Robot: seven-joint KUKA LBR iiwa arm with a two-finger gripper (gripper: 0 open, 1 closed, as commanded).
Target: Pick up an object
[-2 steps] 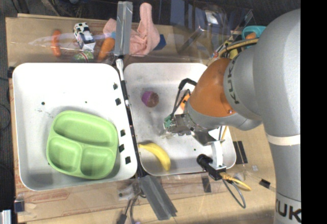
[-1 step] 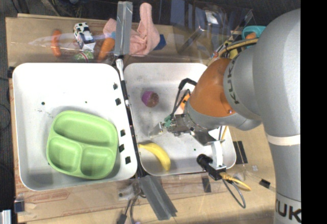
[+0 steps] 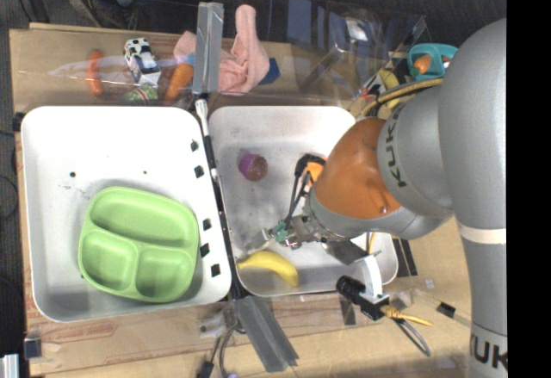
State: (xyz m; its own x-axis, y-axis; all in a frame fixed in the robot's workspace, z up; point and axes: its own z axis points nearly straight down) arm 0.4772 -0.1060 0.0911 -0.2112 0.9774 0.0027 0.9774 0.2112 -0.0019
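Your claw (image 3: pixel 288 234) hangs low in the right bin (image 3: pixel 284 122), just above the banana (image 3: pixel 269 266); whether it pinches anything I cannot tell. Centre over the banana before closing.

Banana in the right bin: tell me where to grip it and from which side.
Grip the banana across its thick middle, coming straight down from above. It lies flat along the near wall of the right bin, so the fingers should probably close across its narrow width; the wall leaves little room for a sideways approach.
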